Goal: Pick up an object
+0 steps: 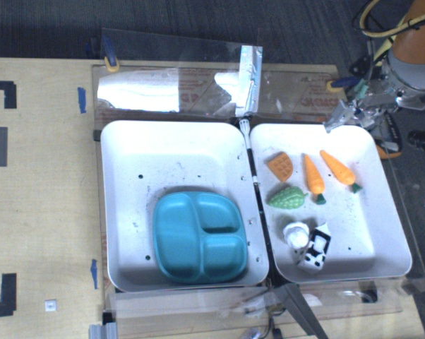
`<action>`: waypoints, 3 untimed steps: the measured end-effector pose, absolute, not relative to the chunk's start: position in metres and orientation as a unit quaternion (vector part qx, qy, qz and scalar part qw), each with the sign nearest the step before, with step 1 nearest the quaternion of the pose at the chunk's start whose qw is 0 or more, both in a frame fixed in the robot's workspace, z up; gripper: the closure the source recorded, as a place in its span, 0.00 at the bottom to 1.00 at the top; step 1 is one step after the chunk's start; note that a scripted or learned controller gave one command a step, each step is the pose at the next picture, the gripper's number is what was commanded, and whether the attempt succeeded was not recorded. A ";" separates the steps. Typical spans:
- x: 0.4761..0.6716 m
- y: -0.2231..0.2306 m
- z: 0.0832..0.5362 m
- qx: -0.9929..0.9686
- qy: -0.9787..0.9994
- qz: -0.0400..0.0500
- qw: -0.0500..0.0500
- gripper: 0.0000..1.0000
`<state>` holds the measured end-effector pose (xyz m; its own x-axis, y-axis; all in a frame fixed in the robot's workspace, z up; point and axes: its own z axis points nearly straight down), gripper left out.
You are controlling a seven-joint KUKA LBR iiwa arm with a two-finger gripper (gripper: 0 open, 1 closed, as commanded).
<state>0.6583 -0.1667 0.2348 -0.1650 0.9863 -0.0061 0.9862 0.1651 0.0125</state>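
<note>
The worktop [36,210] is pale wood and carries two white bins side by side, with a clear sheet [177,83] standing behind them, probably as a guard against things being knocked off the back. The left bin [128,154] holds a blue tray [198,237] with compartments, lying flat toward the near side; it is broad and shallow, so I judge it a poor thing for two fingers to take. The right bin [389,224] holds the small things, loosely scattered and mostly apart, which should leave room to come down on one. The arm [414,48] stands at the far right corner, outside that bin's rim, with yellow cable looped above it; it seems parked clear of the bins so the camera sees them whole. The gripper [354,111] hangs just beyond the bin's far right corner, over no object, and whether its fingers are spread or pressed together I cannot tell. Two carrots [325,171] lie near each other at a slant, nearest the gripper and likely the easiest pick. Left of them is an orange waffle piece [280,166], below it a green lumpy vegetable [287,198], then a white cup-like piece [296,234] touching a black-and-white toy [317,248] toward the near side.
</note>
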 end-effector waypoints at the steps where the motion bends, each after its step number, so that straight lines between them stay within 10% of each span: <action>1: 0.662 -0.186 0.088 0.672 0.740 0.001 0.002 0.00; 2: 0.663 -0.185 0.099 0.671 0.741 0.001 0.004 1.00; 3: 0.669 -0.043 0.199 0.671 0.742 0.004 0.002 1.00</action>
